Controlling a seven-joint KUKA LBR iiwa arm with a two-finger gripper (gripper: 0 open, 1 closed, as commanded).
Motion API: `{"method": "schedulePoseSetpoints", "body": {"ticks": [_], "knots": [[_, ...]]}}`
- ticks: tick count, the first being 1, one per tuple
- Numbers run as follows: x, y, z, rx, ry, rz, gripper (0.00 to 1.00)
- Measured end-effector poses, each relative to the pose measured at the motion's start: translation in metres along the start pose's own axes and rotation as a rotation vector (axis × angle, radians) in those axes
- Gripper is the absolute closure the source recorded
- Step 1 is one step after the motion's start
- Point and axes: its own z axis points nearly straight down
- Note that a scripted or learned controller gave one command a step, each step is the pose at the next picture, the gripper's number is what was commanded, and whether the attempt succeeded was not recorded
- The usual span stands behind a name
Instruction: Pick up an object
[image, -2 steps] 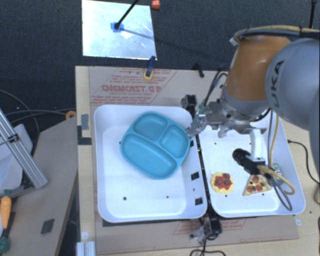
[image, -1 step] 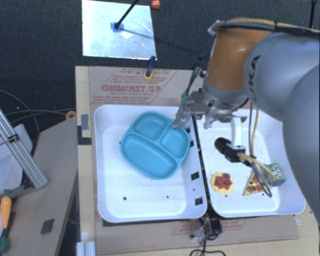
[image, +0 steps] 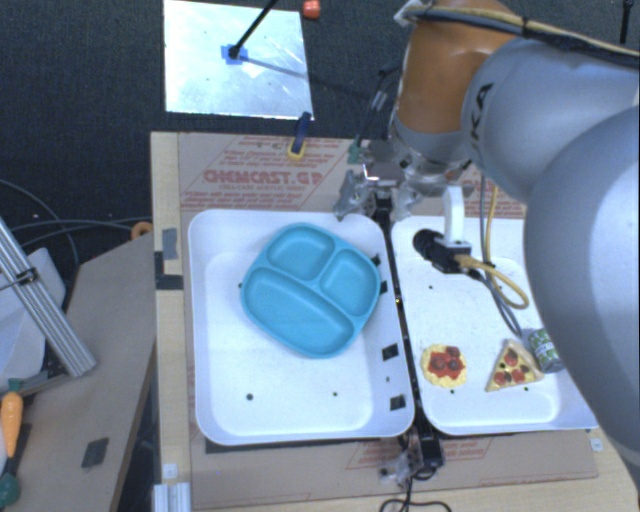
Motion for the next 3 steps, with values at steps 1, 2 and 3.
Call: {"method": "schedulePoseSetpoints", "body": {"ticks": [1,2,3], "knots": [[-0.049,-0.058,-0.015,0.006,-0.001,0.009,0.00],[-0.023,-0.040,0.007,0.005,0.000,0.001,0.00],[-0.120,-0.001,0.061,0.005,-0.003,0.013,0.00]]}}
